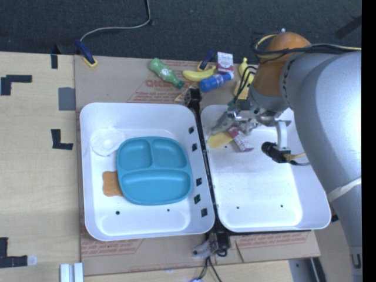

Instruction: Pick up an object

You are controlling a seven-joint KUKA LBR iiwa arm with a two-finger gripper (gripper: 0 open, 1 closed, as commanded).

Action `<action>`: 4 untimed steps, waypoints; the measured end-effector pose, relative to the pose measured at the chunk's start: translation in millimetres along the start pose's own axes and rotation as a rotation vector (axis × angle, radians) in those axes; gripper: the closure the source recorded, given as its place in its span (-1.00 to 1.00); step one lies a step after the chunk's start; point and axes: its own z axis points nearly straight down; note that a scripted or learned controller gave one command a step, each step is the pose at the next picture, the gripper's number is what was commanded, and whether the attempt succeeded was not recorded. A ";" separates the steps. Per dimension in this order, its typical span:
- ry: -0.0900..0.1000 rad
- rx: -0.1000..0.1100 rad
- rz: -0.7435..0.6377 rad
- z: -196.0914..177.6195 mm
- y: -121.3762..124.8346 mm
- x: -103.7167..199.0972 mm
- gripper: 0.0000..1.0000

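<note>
**Dark carpet behind a pale wood counter**

A dark speckled floor [70, 10] runs along the top, crossed by a thin pale cable [126, 25]. Below it lies the light wood counter [32, 175], marked with black tape pieces [59, 138] and covered in the middle by brown cardboard [117, 78].

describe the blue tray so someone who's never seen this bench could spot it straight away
Start at the left white bin of the two side by side. In its middle lies the blue tray, a rounded plate split into three compartments. It is the largest item there; the clear cup and the orange-brown slab at its left edge are much smaller.
</note>
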 end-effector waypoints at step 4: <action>-0.003 0.001 0.001 -0.2 -24.5 7.2 -1.00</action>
